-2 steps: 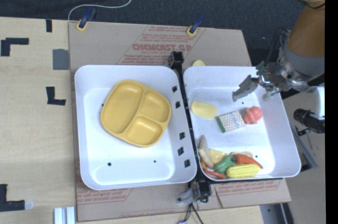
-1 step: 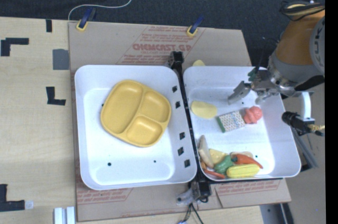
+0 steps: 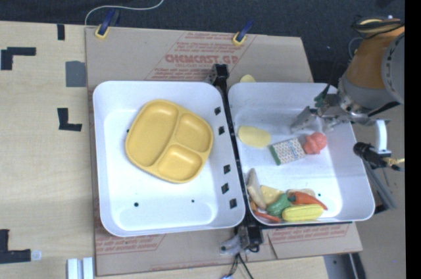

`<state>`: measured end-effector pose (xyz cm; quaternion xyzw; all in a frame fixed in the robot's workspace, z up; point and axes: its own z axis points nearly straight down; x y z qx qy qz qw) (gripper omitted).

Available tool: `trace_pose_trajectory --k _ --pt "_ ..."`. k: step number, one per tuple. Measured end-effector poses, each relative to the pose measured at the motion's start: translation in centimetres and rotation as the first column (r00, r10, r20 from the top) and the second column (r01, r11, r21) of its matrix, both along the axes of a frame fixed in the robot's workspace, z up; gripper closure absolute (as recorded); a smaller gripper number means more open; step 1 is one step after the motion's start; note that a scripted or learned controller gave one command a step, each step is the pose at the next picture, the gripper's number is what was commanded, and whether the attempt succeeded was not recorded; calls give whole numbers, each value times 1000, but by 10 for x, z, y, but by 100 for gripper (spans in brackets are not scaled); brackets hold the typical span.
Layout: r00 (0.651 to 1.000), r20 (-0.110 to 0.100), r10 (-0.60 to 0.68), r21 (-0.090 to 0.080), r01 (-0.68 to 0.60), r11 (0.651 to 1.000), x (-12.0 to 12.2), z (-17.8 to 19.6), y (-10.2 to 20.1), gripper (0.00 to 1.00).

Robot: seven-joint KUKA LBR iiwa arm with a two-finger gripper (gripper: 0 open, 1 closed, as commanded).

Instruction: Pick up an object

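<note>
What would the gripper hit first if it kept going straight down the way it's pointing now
Probably the bare floor of the right bin, beside the red object. The gripper hangs just up and left of it; depth is hard to judge from above.

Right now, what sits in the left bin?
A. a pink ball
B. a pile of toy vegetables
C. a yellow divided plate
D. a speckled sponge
C. The yellow divided plate lies alone in the left bin, while the pink ball and the other small items are in the right bin, near the hand.
</note>
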<state>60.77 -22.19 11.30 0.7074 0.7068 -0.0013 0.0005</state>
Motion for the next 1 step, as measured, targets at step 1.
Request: trace_pose_trajectory --k 1 --pt "1000 25 -2 -3 2 1000 -34 -21 6 0"
